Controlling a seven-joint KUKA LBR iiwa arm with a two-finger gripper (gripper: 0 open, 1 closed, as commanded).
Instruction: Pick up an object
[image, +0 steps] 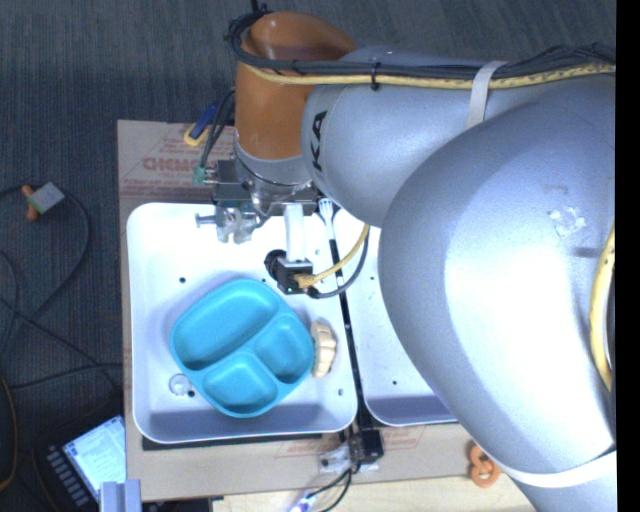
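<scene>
Near the far wall of the left bin (160, 250), the gripper (238, 225) hangs above bare white floor with no object seen in its grasp. Whether it is open or closed cannot be told from this angle. Toward the camera from the gripper, and well apart from it, a blue divided dish (240, 345) lies flat on the bin floor with its three compartments facing up. A small cream-coloured ribbed piece (325, 347) sits just beside the dish's rim, on the side toward the right bin (395, 390), touching it or nearly so. The dish appears to be rigid moulded plastic: light, broad, smooth and probably slippery. It looks too wide to span, so the likeliest hold is a pinch across the raised rim or across a dividing ridge. A pinch far from the dish's middle would probably let it tilt. The cream piece looks light and small enough to enclose whole, though its material is unclear. It lies close to both the dish and the bin wall, which leaves little room to close around it.
</scene>
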